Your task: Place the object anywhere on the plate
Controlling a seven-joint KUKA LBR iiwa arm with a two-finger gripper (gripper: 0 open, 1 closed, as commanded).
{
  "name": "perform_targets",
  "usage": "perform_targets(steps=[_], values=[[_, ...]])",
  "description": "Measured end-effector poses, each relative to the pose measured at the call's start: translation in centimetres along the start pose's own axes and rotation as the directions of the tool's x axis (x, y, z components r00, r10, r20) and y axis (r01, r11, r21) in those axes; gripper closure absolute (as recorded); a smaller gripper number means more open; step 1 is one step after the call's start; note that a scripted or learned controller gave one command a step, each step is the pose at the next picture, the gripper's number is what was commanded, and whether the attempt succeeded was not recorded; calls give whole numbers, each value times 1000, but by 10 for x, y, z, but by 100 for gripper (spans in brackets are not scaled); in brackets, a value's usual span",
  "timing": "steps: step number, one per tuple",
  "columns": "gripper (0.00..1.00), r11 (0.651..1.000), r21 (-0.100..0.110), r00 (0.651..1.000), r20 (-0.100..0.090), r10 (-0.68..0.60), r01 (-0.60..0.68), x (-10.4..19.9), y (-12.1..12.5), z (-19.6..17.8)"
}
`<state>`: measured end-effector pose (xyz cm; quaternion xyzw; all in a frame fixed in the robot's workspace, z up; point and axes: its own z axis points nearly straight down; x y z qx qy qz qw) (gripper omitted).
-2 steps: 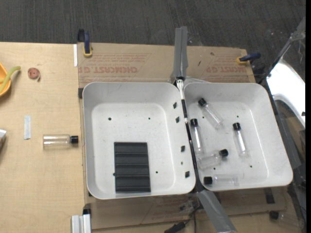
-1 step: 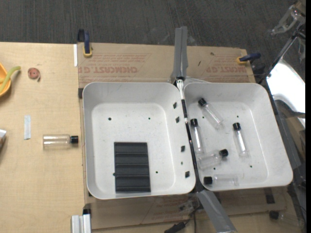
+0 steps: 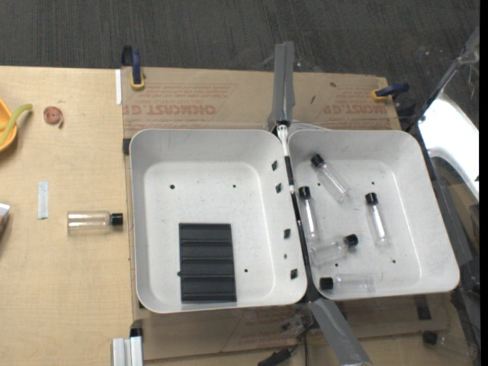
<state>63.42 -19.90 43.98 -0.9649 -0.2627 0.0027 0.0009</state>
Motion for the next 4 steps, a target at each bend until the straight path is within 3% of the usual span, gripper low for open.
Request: perform_targets(steps=[1,2,3,4], values=[[0,973,0,973,0,229,-229,-56,-6,0],[0,946,0,946,-2,325,-325,17,-29,0],[0,946,0,946,-1,324,-324,-26,12,0],[0,947,0,947,0,321,-321,4,29,1]])
